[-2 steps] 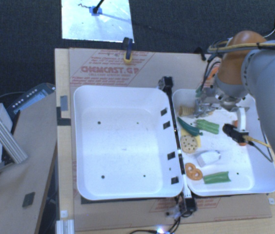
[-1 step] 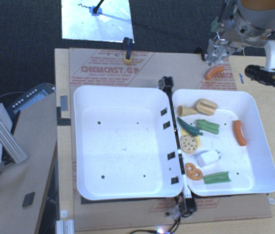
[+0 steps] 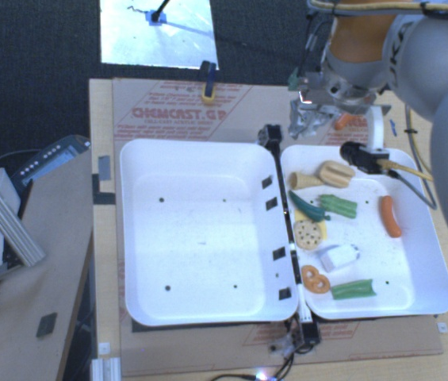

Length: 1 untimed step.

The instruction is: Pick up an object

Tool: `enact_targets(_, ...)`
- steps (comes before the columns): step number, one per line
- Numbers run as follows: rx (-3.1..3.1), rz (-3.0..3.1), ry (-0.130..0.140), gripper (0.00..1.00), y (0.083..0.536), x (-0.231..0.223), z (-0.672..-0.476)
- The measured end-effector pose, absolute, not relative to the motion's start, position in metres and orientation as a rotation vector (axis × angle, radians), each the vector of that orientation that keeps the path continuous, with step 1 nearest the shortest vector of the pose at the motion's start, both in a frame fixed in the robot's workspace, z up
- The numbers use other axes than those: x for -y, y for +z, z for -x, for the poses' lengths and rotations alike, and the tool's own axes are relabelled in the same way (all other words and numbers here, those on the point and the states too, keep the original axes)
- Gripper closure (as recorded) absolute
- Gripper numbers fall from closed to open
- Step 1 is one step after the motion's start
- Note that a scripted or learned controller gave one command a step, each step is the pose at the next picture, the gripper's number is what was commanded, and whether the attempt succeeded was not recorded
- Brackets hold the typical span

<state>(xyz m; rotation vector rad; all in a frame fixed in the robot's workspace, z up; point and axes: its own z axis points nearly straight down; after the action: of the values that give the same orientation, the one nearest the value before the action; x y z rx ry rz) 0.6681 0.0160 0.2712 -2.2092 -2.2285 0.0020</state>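
Camera view: gripper hangs above right bin's far-left rim; finger state unreadable. Objects lie below, cone nearest. Step: approach. Next: descend onto one item.

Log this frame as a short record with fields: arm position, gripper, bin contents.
arm: reaches in from the right, over the far edge of the right bin
gripper: above the bin's far rim, nothing visibly held
right bin contents: orange sausage, pretzel, cookie, green pod, white block, tan cone
left bin: white, beside it
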Motion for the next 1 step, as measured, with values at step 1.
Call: enact_targets(1,2.236,2.209,-0.009,1.0,0.2982,-0.1091,-0.6687)
